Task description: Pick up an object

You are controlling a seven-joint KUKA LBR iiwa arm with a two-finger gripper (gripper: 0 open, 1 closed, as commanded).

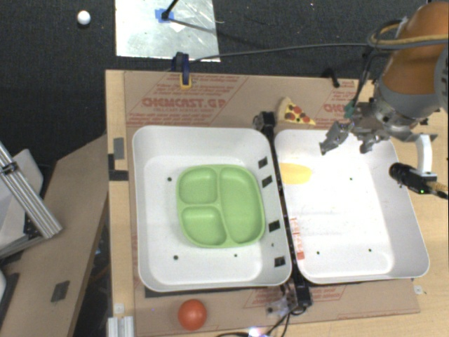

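A flat yellow object (295,173) lies near the left wall of the right bin (365,258). My gripper (349,144) hangs over the far part of that bin, to the right of the yellow object and a little above it. Its two fingers (330,144) are spread apart with nothing between them, so it is open. A green divided plate (219,205) rests in the middle of the left bin (154,258).
A toy pizza slice (296,112) lies on the cardboard just behind the right bin. An orange-red ball (191,314) sits on the bench in front of the left bin. A blue clamp (182,67) holds the cardboard's far edge.
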